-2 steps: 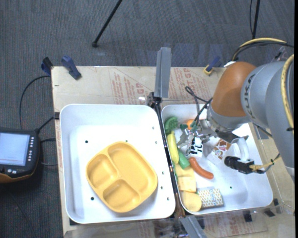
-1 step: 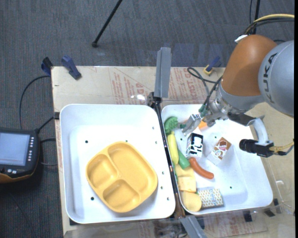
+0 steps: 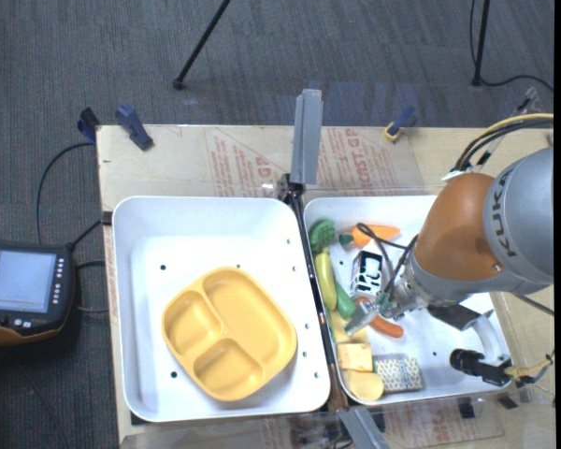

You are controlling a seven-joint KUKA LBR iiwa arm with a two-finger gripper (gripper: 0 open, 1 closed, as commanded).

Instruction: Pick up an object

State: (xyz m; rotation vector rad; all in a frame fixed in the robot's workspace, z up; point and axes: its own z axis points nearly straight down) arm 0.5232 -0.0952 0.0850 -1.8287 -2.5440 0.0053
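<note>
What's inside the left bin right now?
The left bin holds one yellow divided plate, lying flat with three compartments that look bare. Whatever is beneath the plate is covered.

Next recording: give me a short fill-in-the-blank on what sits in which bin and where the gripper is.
1. The yellow divided plate lies in the ____ bin.
2. The plate has ____ compartments.
3. The gripper hangs over the ____ bin, among the toy food items such as the banana.
4. The handheld control pendant lies on the floor to the ____ of the bench.

Missing words: left; three; right; left
</note>
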